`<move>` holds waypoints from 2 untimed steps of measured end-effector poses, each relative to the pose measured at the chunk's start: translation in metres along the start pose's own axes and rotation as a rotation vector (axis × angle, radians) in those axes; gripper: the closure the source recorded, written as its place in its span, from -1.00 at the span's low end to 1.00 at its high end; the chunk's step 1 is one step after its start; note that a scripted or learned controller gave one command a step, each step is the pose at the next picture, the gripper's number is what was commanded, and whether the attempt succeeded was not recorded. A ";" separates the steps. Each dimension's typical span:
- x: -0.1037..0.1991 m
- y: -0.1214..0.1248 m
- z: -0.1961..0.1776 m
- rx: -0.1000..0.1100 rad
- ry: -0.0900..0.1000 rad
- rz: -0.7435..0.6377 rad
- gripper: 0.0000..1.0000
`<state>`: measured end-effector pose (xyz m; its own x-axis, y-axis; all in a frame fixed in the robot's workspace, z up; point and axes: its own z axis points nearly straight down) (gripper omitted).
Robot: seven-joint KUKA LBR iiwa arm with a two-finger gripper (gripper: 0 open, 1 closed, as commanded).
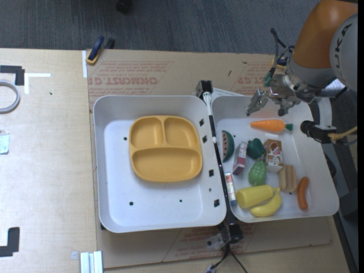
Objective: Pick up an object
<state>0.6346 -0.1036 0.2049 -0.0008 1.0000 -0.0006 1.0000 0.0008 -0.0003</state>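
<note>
End effector (267, 98) hovers upper right of frame, above right bin (324, 206), fingers spread, pinching nothing. Toy carrot (267, 126) lies just below, uncrowded: likely target. Yellow divided plate (166, 149) in left bin (114, 209).

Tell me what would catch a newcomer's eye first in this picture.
Probably the yellow three-compartment plastic plate, alone in the left white bin. Next, the cluster of toy food in the right white bin: an orange carrot, a yellow banana, a watermelon slice. Above that bin's far end hangs the grey arm's pincer, with nothing visibly in it.
</note>
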 end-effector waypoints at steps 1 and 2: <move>-0.030 0.013 0.099 -0.009 -0.002 -0.145 -1.00; -0.083 -0.013 0.106 -0.011 0.001 -0.518 -1.00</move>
<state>0.6212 -0.1867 0.0985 -0.4956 0.8686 -0.0022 0.8685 0.4956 0.0101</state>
